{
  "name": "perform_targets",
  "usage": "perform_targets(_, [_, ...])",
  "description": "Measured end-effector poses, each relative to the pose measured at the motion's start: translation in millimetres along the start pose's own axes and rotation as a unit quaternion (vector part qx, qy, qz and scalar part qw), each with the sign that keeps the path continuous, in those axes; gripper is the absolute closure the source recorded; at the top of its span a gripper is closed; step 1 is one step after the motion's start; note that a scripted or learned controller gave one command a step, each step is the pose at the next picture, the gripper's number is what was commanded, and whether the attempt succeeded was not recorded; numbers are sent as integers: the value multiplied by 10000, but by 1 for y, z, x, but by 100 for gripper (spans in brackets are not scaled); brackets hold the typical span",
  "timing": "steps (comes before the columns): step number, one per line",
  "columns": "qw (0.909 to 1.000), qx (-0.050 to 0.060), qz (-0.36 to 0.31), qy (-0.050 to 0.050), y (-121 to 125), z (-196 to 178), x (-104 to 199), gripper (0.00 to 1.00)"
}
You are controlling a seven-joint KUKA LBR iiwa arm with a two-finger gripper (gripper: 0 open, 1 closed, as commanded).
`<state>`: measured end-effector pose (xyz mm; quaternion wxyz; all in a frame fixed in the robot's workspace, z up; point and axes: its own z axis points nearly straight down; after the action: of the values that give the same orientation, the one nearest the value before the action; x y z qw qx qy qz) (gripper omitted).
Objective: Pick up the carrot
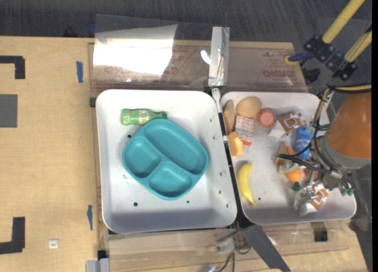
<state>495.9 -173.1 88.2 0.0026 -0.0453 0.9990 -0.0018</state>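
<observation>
Two shallow white plastic bins are seen side by side on the bench. The left bin (112,164) holds a teal plastic plate with three compartments (165,157), lying near its middle. A small green bottle (140,116) lies on its side just beyond the plate, toward the bin's far wall, apparently touching the plate's far rim.

The right bin (269,206) is taken as the landmark for the rest. Along its left wall a yellow banana (245,183) lies lengthwise, in the near half. Beyond the banana, a small orange-yellow block (235,145) is seen, and further still a white and red packet (244,126). At the bin's far left a tan, rounded bread-like item (248,106) rests, with a red round item (266,117) just to its right. A brown and white wrapped item (289,122) lies toward the far right.

The grey arm with its orange band (352,132) reaches over the bin's right side. The two-finger gripper (312,191) is lowered into the near right part of the bin, among cables and small items; its metal tip is seen close above a small crumpled orange-and-white wrapper. The orange carrot (292,174) lies in the right half of the bin, just left of the gripper, partly covered by the wrist's dark cables; a blue item (302,139) lies just beyond it. Nothing can be made out between the tips, and how they stand cannot be told.
</observation>
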Motion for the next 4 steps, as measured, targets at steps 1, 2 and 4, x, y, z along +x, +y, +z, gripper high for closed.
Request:
perform_targets(1, [10000, -13, -84, -27, 55, -1, -4, 0])
perform_targets(2, [9982, -20, -596, -18, 51, -5, -73, 0])
perform_targets(4, [9931, 1, -1170, -67, 22, -12, -42, 100])
